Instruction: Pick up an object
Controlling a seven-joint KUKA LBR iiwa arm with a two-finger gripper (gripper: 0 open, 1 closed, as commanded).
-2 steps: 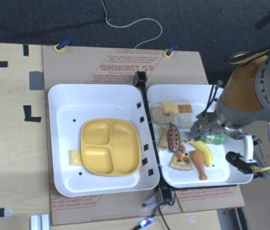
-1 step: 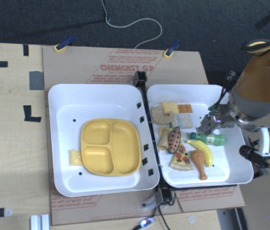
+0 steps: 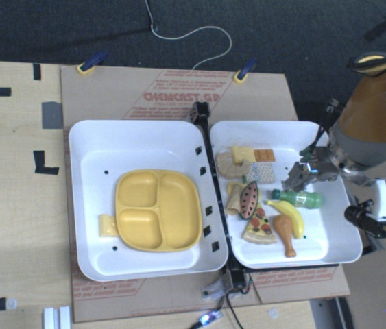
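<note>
**Operator:** Where does the pick stand?

**Inspector:** Not done, by my reading. Nearest you, the right bin (image 3: 347,256) carries all its toy food on its floor: the drumstick (image 3: 285,233) and pizza slice (image 3: 258,229) at the near end, the banana (image 3: 291,216) just behind them, then the green bottle (image 3: 299,199) lying on its side. Nothing you see there is lifted.

**Operator:** And the gripper?

**Inspector:** Your gripper (image 3: 301,177) is low over the right bin, just beyond the green bottle and very close to it. I cannot tell whether the jaws are open or closed; they blur into the wrist. No item shows between them.

**Operator:** Anything else?

**Inspector:** Further back lie the watermelon slice (image 3: 249,199), a cracker (image 3: 264,156) and pale bread pieces (image 3: 237,160). The left bin (image 3: 86,139) bears a yellow divided plate (image 3: 158,209). You have the grasp and the lift both outstanding; the bottle looks the likeliest target.
</note>
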